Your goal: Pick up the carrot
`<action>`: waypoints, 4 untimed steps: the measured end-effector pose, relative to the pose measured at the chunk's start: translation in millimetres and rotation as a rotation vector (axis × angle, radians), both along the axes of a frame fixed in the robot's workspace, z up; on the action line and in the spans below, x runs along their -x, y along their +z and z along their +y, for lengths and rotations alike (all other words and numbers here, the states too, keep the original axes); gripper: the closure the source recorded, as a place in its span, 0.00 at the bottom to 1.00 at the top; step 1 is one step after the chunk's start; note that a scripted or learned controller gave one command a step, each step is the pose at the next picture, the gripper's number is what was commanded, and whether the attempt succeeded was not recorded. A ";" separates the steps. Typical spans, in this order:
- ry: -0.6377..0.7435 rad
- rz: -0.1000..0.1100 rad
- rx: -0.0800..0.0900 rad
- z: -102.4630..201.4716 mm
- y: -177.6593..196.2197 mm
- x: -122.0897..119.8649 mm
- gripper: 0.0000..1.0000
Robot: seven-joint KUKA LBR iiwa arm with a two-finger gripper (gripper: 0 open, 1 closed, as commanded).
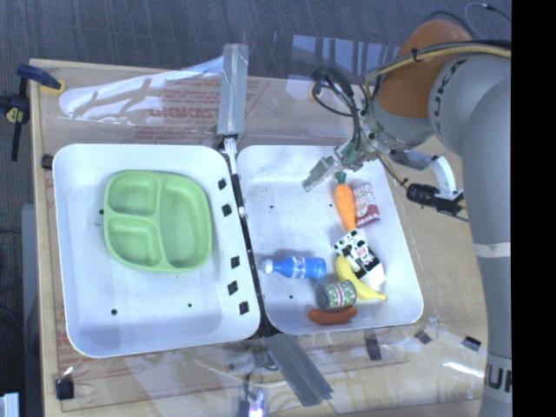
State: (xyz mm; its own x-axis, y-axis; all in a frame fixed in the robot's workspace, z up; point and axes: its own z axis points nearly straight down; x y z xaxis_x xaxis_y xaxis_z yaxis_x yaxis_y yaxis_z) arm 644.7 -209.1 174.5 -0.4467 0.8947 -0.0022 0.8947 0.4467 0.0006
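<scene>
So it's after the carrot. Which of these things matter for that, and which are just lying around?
For the job:
carrot, in the right bin
tool, just above the carrot's top end

Lying about:
green divided plate, left bin
blue bottle
banana
cow-patterned carton
small can
sausage
red packet

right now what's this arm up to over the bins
The grey arm reaches in from the right, and its hand hangs over the back of the right bin, just above the top end of the carrot. The carrot lies on the bin floor beside a small red packet, not lifted. Nearer the front lie a blue bottle, a banana, a cow-patterned toy, a can and a sausage. The left bin holds a green divided plate.
</scene>
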 end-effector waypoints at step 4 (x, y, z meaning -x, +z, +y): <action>0.202 0.005 -0.003 46.8 -48.3 15.4 0.00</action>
State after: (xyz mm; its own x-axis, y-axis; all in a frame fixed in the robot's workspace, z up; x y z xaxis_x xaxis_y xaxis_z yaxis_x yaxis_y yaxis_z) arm 629.3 -162.3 126.2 -0.6172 0.7868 0.0029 0.7868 0.6172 -0.0027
